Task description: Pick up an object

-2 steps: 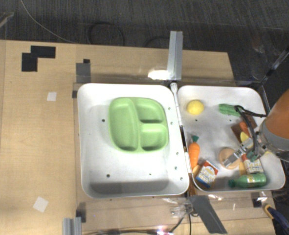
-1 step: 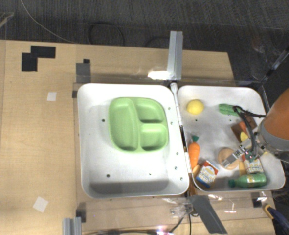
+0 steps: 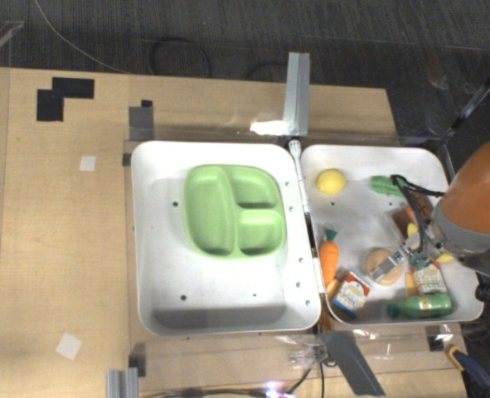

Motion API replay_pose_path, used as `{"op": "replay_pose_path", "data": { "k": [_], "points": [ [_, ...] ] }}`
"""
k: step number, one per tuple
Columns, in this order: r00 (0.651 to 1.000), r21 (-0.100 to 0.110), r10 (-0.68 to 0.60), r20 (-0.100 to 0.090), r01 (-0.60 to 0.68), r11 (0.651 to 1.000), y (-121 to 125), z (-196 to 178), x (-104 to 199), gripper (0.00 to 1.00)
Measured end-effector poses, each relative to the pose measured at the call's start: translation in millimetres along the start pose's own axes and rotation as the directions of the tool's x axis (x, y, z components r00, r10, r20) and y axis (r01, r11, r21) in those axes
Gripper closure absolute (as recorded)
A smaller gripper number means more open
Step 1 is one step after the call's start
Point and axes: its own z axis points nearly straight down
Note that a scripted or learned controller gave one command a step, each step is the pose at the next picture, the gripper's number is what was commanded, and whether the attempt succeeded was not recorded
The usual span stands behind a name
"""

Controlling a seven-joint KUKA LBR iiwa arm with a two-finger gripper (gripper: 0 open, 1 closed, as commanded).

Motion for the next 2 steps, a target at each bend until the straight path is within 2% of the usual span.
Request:
{"op": "replay_pose_path", "data": {
  "k": [1,2],
  "points": [
    [0.980,-0.004,0.200,-0.008,-0.200,0.980,-16.3,-0.3,-13.4,0.00],
    [0.949,0.003,0.314,-0.007,-0.314,0.949,-8.5,1.1,-15.5,0.00]
  ]
}}
